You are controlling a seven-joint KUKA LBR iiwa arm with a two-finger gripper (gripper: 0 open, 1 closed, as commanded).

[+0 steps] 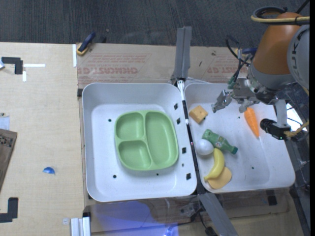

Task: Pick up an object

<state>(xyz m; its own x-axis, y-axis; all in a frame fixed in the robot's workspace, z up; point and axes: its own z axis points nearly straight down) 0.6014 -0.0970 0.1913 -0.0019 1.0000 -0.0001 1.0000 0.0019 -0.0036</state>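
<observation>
Upper right of frame, claw (pixel 222 102): fingers spread apart, nothing between them.
Nearest target: sponge (pixel 198 114), just below-left of claw in right bin (pixel 275 176).
Approach: centre over sponge, descend straight, close gently.
Avoid: carrot (pixel 252 122), bottle (pixel 220 142).

Red print on cardboard sheet (pixel 129 65) behind the bins, upside down, reads roughly "CHEMCAZ"; rest illegible.

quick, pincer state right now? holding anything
pincer: open, holding nothing, above the right bin near the bread piece.
</observation>
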